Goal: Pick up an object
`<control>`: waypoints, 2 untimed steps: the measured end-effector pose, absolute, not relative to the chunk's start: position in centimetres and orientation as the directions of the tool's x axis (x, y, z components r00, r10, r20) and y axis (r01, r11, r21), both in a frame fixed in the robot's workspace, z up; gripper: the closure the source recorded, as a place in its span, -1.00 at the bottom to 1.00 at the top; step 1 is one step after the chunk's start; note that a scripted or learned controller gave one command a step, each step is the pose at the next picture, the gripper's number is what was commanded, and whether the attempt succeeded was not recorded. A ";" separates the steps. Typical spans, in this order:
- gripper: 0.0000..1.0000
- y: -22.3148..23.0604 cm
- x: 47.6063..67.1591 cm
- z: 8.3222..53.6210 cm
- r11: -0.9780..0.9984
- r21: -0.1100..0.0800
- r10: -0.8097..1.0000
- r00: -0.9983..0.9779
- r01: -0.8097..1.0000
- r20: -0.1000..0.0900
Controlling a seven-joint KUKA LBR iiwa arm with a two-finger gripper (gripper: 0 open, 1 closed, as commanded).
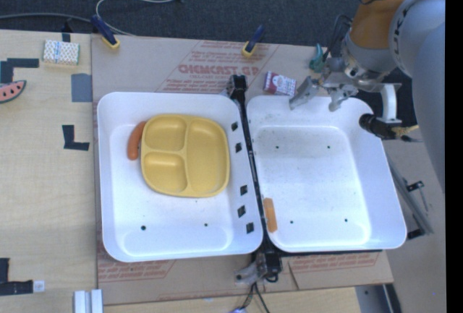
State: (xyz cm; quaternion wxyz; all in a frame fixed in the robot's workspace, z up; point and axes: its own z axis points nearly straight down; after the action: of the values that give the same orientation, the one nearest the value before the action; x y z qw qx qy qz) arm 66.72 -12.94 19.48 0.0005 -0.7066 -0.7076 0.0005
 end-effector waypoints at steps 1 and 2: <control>-1.00 -10.3 66.8 13.5 0.001 -0.003 1.000 -0.001 1.000 0.000; -1.00 -5.9 66.9 18.5 0.003 0.000 1.000 -0.003 1.000 0.001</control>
State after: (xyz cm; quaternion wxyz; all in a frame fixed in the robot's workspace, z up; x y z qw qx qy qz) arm 66.86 -5.85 18.48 0.0001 -0.7062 -0.7081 -0.0004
